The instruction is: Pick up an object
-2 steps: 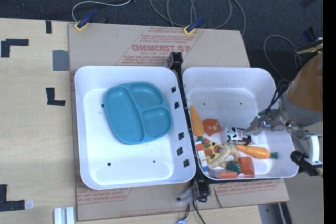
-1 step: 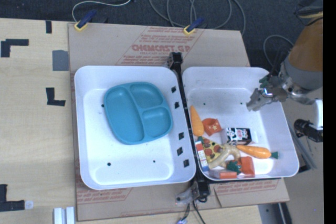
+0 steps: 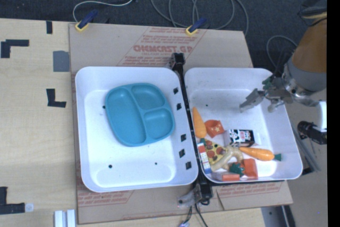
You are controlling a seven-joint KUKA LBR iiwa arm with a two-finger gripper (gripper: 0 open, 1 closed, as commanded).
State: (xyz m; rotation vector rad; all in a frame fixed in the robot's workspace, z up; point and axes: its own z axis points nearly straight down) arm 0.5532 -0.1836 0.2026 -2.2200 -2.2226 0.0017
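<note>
Camera view, looking down at a slant, takes in a table (image 3: 32, 114) bearing two shallow white bins side by side on a cardboard sheet (image 3: 159, 45). Left bin (image 3: 90, 167) holds a blue divided plate (image 3: 140, 113) lying flat, toward its upper middle. Right bin (image 3: 223, 80) has its toys gathered in the lower half: an orange carrot (image 3: 198, 123) near the dividing wall, a small red piece (image 3: 214, 127) just beside it, a black-and-white carton (image 3: 241, 137), a pizza slice (image 3: 215, 152) tilted across the pile, a second carrot (image 3: 257, 153) lying toward the right wall, and a red item (image 3: 248, 168) at the front rim. Reaching in from the right, the grey arm (image 3: 311, 69) sets its pincer (image 3: 256, 99) over the upper right part of the right bin, above bare white floor and apart from the toy pile. Its fingers (image 3: 248, 102) are spread apart, with nothing between them. Loose cables (image 3: 202, 2) loop on the dark floor beyond the table.
</note>
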